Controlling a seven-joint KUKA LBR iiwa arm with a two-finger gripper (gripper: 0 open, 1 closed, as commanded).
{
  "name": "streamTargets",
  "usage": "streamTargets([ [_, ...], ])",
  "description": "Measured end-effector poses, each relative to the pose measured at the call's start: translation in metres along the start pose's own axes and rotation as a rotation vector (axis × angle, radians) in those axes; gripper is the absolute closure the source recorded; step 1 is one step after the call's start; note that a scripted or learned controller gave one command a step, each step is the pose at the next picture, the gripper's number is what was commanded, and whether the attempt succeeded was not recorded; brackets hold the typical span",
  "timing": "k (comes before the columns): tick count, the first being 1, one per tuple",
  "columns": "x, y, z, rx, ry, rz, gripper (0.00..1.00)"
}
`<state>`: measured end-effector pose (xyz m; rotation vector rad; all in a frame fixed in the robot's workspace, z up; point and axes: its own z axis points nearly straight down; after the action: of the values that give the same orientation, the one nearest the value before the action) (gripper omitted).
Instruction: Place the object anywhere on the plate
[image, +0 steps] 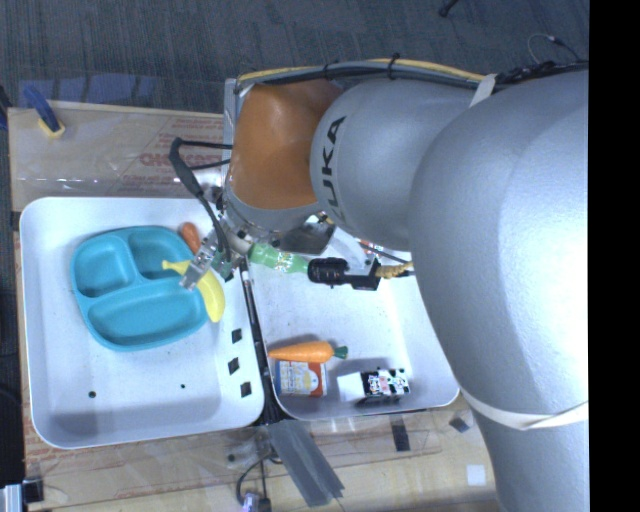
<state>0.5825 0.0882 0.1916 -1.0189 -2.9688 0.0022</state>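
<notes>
A blue sectioned plate (135, 288) lies in the left bin (60, 400). A yellow banana (207, 292) hangs at the plate's right edge, its stem end between the fingers of my gripper (199, 271), which is shut on it. The banana overlaps the plate's right rim. An orange item (189, 236) sits just behind the plate's upper right corner. The grey arm with its orange band (275, 150) looms above the divider between the bins.
The right bin (420, 345) holds a carrot (303, 351), a small orange and white carton (299, 379), a black and white box (379, 384) and a green bottle (277, 260) beside the wrist. Black tape marks run along the divider.
</notes>
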Motion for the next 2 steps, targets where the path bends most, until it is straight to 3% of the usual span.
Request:
streamTargets([
  [1,0.0,0.0,0.0,0.0,0.0,0.0,0.0],
  [2,0.0,0.001,-0.01,0.0,0.0,-0.005,1.0],
])
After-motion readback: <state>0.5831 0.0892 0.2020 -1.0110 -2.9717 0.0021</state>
